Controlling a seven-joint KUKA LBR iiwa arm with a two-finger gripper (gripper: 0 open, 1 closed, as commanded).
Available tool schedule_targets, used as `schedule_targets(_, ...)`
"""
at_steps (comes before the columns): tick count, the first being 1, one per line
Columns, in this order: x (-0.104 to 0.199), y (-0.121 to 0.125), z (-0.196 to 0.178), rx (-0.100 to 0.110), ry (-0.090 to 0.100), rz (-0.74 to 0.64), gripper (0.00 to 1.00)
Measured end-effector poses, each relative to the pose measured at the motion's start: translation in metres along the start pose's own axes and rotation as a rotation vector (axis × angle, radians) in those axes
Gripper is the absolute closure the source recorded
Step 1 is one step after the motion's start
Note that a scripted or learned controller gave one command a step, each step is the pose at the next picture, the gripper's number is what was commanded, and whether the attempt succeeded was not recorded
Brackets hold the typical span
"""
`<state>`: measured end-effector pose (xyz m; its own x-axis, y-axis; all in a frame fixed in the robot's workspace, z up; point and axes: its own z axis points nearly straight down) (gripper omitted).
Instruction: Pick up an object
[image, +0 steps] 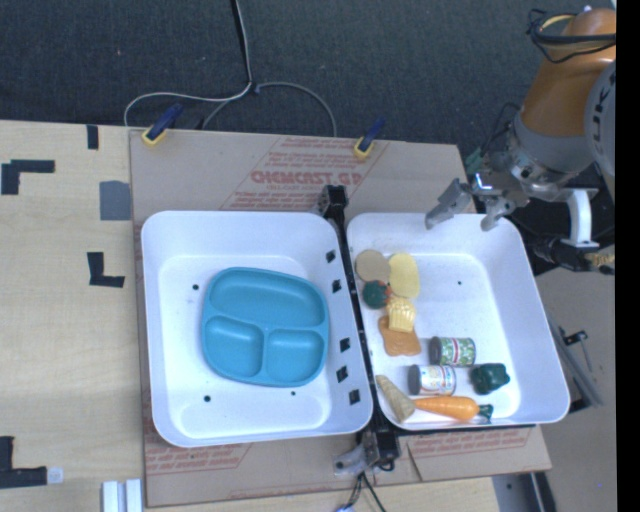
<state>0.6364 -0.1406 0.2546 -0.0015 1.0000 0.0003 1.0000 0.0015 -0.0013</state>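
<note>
Upper right of the frame: grey arm with orange band (565, 95), its tool (468, 212) hanging above the far rim of the right bin (535, 330), fingers spread apart with nothing between them, one finger (445, 208) to the left and the other (497, 210) to the right. Right bin, left half, top to bottom: tan round piece (371, 265) touching a pale yellow piece (404, 274); small dark green ball (374, 294) just below the tan piece; yellow corn-like piece (401, 316); orange flat piece (401, 341) beneath it. Right bin, lower part: green-labelled can (454, 351) lying on its side; white-labelled can (432, 379) just below it, also on its side; dark green lump (490, 378) to their right; beige cone-shaped piece (394, 398) near the bin's lower left corner; carrot (449, 407) lying along the near wall, green end to the right. All of these sit well apart from the tool. Left bin (165, 300), centre: blue divided plate (265, 327) with three compartments. Both bins rest on a cardboard sheet (290, 170) on the table (60, 300), the sheet clamped at its far edge by a yellow clip (158, 130) and a blue clip (368, 137).
</note>
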Motion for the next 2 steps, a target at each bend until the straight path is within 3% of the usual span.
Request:
schedule_targets(1,0.039,0.002,0.176,-0.002,-0.004,-0.002,0.0)
schedule_targets(2,0.038,0.004,0.157,-0.007,-0.001,0.0,1.0)
